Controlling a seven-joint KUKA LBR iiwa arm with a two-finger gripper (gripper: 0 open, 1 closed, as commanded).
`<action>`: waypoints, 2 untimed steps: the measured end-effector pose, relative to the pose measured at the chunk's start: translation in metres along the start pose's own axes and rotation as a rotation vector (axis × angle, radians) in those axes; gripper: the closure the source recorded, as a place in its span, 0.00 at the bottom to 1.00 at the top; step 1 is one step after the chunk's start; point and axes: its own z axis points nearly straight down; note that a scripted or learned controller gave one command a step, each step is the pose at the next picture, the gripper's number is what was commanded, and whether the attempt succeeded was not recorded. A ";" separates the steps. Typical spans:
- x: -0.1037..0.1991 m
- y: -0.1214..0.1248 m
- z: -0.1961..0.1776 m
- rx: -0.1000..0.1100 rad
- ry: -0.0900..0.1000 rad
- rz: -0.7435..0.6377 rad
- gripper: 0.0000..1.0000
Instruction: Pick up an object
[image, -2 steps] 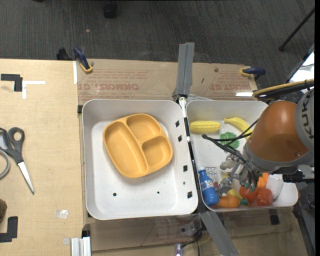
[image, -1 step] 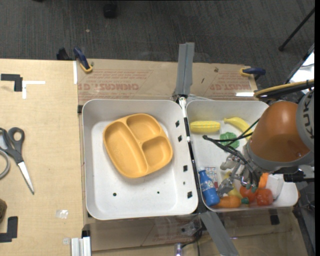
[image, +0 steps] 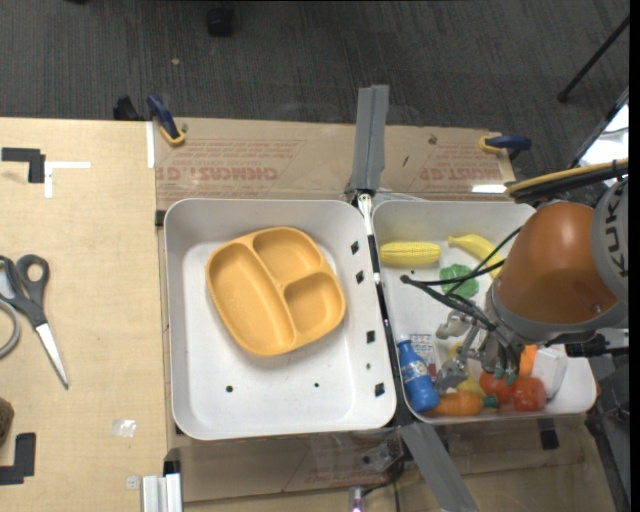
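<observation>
Small toys, a blue bottle (image: 415, 377) and red and orange pieces (image: 497, 392), crowd the right bin's (image: 400, 222) near edge. My gripper (image: 470, 352) hangs just above them; its grip I cannot tell. A yellow divided plate (image: 275, 289) lies in the left bin (image: 190, 330).

toys (image: 470, 385) crowd right bin (image: 392, 300), tray (image: 275, 290) fills left
</observation>
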 end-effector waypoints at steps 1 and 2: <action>-0.073 0.011 0.005 0.005 0.018 0.163 0.00; -0.137 0.032 0.006 0.007 0.017 0.375 0.00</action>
